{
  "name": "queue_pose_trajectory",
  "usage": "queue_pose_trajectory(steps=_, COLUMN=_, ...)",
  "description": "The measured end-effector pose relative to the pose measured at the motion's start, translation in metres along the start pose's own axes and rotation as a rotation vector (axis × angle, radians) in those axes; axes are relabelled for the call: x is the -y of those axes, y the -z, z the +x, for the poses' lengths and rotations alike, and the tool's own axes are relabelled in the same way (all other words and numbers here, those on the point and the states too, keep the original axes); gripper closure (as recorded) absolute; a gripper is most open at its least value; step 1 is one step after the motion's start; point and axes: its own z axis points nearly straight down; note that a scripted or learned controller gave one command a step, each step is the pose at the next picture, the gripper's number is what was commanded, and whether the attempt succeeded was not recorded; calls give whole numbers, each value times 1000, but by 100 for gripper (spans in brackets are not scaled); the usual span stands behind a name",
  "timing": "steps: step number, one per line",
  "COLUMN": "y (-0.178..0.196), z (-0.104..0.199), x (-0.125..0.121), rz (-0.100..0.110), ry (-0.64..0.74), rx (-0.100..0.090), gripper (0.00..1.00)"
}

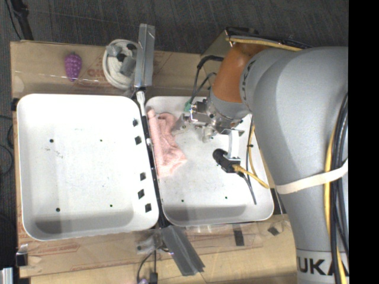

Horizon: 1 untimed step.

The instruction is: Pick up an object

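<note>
Camera view is showing two white bins lying side by side: the left bin (77, 158) and the right bin (201, 191). One purple thing (73, 65), one white coil (120, 64), two grey bars, one pink cloth (166, 145) and one arm (296, 117) with one gripper (200, 122) are making up the count.

The bins are resting on a brown bench (41, 55), and dark grey flooring (177, 5) is running along the top of the view behind it.

At the far left the purple thing is lying on the bench above the left bin, well apart from its rim. The coil is sitting to its right, just beside the upper bar (145, 55), which is standing over the seam where the two bins are meeting. A few small black tabs (138, 139) are lining that seam. The lower bar (182, 252) is lying at a slant on the bench below the seam.

The cloth is lying crumpled in the right bin, pressing against its left wall and reaching from the upper left corner down to about the middle. The gripper is hanging over the upper part of the right bin, just beside the cloth's upper right edge; whether it is touching the cloth, and whether it is parted or closed, I cannot tell. The arm, with its orange band (228, 78), is coming in from the right and is covering the right bin's right rim and upper right corner.
</note>
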Motion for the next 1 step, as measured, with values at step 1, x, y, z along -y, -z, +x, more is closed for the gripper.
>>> queue_pose_trajectory(steps=1, y=39, z=-44, x=-22, rz=-3, ry=-103, rx=-1, gripper=0)
